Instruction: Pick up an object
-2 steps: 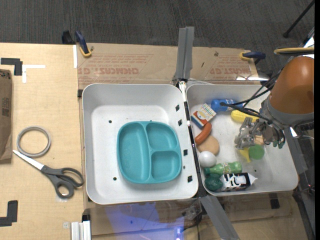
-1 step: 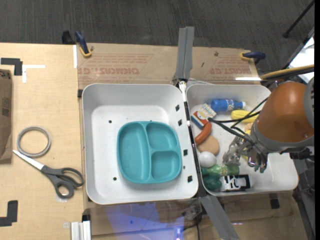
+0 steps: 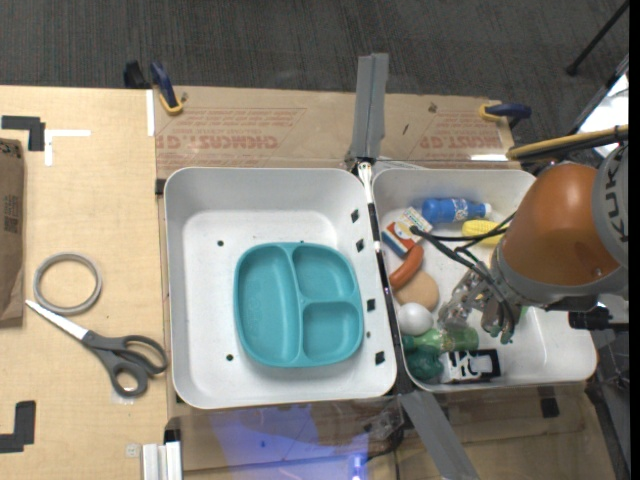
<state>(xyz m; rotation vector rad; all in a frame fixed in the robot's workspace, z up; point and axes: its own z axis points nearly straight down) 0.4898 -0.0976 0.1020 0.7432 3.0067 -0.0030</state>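
The arm is reaching into the right bin [image 3: 560, 363] from the right, its orange band bulging over the bin's middle and hiding much of the floor there. The gripper [image 3: 478, 308] is hanging just below that band, pointing down among the toys. How wide it is standing I cannot tell from this slant, and nothing is showing clearly between its tips, so I am not counting anything as held.

Taking the gripper as the landmark: a white ball [image 3: 414, 318] is lying just to its left, with a tan egg-like lump [image 3: 420, 290] touching the ball on the far side. A red sausage [image 3: 407, 263] is lying beyond that, its long axis running slantwise from the bin's divider toward the far wall. Green leafy stuff [image 3: 432, 348] is sitting just near-left of the gripper, beside a black-and-white block [image 3: 472, 365]. A blue bottle [image 3: 452, 209] and a yellow piece [image 3: 482, 229] are lying well beyond it, by the far wall.

My judgement: the nearest candidate is the ball, so the coming move turns on a small shift leftward. The left bin [image 3: 190, 288] is holding a teal tray [image 3: 298, 303], well apart
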